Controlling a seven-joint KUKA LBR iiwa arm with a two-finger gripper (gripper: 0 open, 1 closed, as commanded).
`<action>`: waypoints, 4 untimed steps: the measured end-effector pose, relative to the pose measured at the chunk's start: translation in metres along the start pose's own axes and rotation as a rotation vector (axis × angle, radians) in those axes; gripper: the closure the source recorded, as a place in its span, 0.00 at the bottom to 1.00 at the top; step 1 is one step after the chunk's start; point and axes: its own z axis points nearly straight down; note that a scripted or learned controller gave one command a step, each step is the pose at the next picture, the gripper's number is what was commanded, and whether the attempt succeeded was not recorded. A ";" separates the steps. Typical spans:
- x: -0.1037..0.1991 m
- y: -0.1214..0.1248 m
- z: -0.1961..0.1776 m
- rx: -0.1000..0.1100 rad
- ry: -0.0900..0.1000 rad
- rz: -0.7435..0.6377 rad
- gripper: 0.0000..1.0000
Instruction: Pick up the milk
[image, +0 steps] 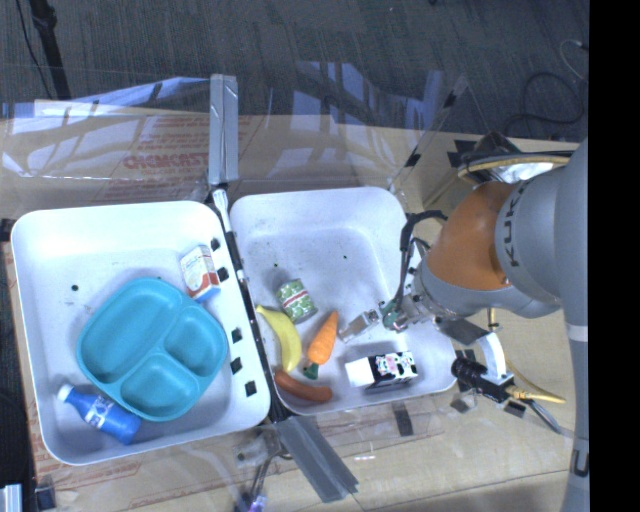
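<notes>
The milk (381, 368) is a small white carton with black cow patches. It lies on its side near the front right corner of the right bin (330, 215). My gripper (378, 320) hangs low over the right bin, just behind the milk and a little above it. Nothing shows as held in it. The grey arm with its orange band (478, 245) reaches in from the right over the bin's right rim.
To the left of the milk in the right bin lie a carrot (322, 338), a banana (281, 336), a sausage (303, 388) and a green can (296, 298). The left bin holds a blue divided plate (150, 348), a red-and-white carton (198, 270) and a blue bottle (100, 412).
</notes>
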 end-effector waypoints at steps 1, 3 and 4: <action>0.050 -0.029 0.001 0.001 0.003 -0.365 0.00; 0.029 -0.035 -0.021 -0.001 -0.001 0.125 0.00; 0.034 -0.033 0.000 0.002 0.003 -0.038 0.00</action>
